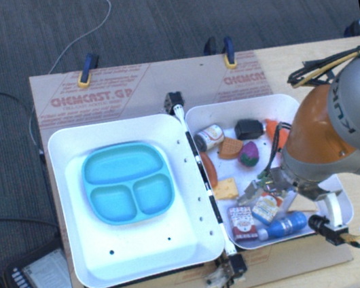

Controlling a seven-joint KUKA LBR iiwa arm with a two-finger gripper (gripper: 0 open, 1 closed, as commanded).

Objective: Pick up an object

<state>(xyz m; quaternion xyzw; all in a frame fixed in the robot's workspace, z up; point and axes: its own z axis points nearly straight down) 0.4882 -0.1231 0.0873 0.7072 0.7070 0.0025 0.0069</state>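
Observation:
The right bin (290,101) holds several small objects: a small can (210,136), a black block (249,127), a brown cookie (230,148), a purple and green piece (249,154), an orange carrot (273,132), a yellow cheese wedge (226,189), a red box (241,222), a colourful packet (265,209) and a blue bottle (283,227). My gripper (265,190) is low in this bin, just above the packet and right of the cheese. The wrist hides the things beneath it.
The left bin (82,253) holds a blue divided plate (129,182). A black latch (173,101) sits at the top of the wall between the bins. Blue and yellow clamps (88,67) hold the board's far edge. Cables run along the right.

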